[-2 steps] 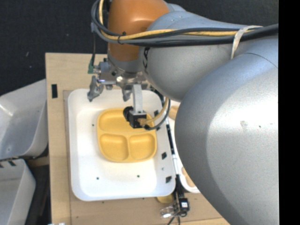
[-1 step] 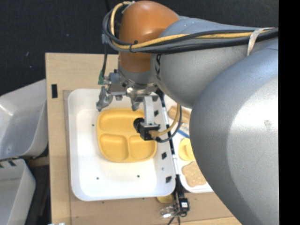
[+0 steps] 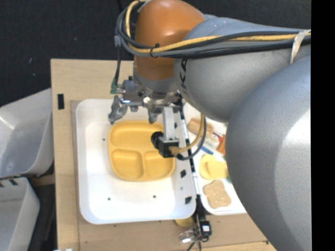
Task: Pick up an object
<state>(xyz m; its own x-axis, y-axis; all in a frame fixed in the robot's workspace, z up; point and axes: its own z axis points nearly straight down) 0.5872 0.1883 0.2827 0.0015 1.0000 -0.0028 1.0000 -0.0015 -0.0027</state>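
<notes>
Overhead, two white bins point(image 3: 94, 192) sit on a wooden bench point(image 3: 65, 82).

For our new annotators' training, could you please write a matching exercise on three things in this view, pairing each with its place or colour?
Things:
1. yellow divided tray
2. gripper
3. tan bread-shaped toy

Descriptions:
A. in the right bin, near its front edge
B. lying in the left bin, three compartments facing up
C. hanging below the arm's orange band, above the tray's far edge

Pairs: 1-B, 2-C, 3-A
</notes>
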